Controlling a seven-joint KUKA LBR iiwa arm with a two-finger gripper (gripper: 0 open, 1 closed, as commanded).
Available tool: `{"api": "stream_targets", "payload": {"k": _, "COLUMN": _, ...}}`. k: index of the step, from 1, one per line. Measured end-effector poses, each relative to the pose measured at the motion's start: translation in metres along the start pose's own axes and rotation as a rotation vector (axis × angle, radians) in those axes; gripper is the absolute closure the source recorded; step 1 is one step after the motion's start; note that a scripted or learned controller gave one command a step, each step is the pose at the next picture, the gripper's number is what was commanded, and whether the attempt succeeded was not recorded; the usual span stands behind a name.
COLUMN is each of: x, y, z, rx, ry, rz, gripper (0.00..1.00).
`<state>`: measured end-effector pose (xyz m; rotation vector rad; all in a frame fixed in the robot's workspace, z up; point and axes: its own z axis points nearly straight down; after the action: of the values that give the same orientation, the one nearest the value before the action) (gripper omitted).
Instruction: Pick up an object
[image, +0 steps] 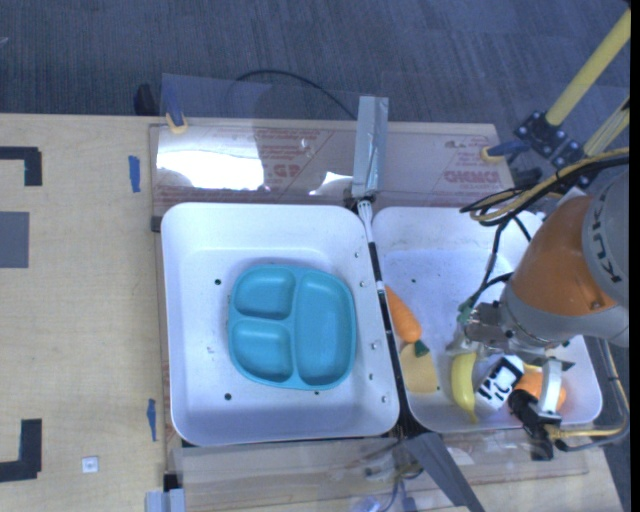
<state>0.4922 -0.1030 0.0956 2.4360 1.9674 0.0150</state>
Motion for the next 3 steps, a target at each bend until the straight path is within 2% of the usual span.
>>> {"api": "stream_targets", "payload": {"k": 1, "x": 0.036, "y": 0.015, "z": -0.125, "rx": 0.008, "ry": 0.001, "rz": -0.033, "gripper": 1.00}}
{"api": "stream_targets", "payload": {"k": 2, "x": 0.059, "y": 0.049, "z": -0.119, "rx": 0.017, "ry": -0.002, "rz": -0.074, "gripper": 1.00}}
{"api": "stream_targets", "payload": {"k": 3, "x": 0.092, "y": 0.127, "z": -0.103, "rx": 0.019, "ry": -0.003, "rz": -0.035, "gripper": 1.00}}
